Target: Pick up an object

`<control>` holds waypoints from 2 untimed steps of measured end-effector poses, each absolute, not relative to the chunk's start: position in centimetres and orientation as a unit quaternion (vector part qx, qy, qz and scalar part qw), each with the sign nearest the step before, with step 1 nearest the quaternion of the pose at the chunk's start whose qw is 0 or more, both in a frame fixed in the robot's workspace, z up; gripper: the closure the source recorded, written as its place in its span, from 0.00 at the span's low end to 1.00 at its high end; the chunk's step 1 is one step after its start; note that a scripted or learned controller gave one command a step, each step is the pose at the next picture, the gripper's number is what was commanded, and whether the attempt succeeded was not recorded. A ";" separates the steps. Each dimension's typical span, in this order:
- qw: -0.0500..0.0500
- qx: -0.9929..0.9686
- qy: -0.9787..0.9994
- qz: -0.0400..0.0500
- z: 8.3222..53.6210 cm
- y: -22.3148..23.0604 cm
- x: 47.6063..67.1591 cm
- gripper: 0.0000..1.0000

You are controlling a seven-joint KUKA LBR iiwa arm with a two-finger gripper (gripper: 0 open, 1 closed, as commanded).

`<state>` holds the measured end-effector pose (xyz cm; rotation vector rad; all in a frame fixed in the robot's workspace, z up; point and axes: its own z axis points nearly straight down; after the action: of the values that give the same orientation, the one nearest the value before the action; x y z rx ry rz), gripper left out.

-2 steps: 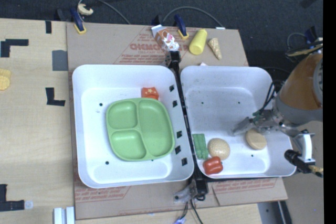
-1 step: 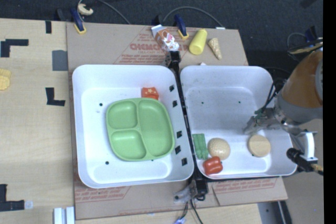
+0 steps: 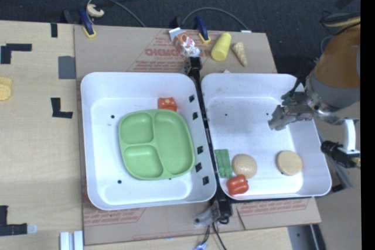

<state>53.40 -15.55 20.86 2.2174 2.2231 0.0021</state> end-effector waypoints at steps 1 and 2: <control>0.000 0.706 0.708 0.000 29.9 -8.1 48.4 1.00; 0.000 0.706 0.708 0.000 28.8 -0.5 48.6 1.00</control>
<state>48.64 -0.50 28.84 2.2187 2.2247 0.0005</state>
